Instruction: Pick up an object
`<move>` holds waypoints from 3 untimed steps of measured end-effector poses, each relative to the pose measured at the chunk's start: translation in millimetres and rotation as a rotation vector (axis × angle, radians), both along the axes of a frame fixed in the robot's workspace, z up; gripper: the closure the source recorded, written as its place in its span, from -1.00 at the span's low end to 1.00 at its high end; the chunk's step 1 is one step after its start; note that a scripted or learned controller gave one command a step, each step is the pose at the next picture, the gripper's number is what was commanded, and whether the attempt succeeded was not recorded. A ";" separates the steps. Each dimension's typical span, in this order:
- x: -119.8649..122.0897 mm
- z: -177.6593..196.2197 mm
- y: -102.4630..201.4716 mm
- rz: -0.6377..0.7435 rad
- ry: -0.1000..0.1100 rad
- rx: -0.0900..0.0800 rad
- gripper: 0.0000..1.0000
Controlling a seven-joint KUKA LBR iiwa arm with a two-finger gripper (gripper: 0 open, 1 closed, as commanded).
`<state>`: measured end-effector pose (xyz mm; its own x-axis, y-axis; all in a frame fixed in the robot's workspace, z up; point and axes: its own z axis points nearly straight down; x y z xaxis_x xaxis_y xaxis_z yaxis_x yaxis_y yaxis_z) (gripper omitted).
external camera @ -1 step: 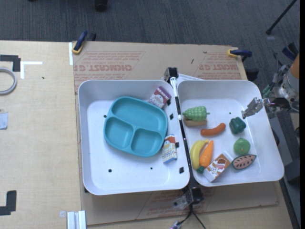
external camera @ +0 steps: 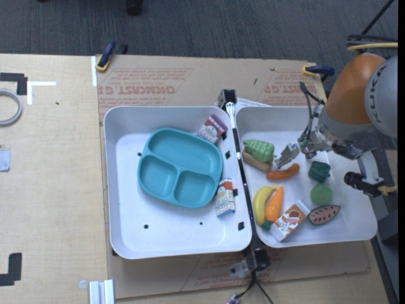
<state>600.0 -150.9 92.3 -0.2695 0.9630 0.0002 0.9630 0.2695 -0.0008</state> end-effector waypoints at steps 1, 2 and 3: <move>-19.9 0.0 33.2 0.327 0.000 0.000 -1.00; -19.1 10.1 32.8 0.324 -0.003 -0.001 1.00; -71.4 100.0 98.2 0.242 -0.002 -0.001 1.00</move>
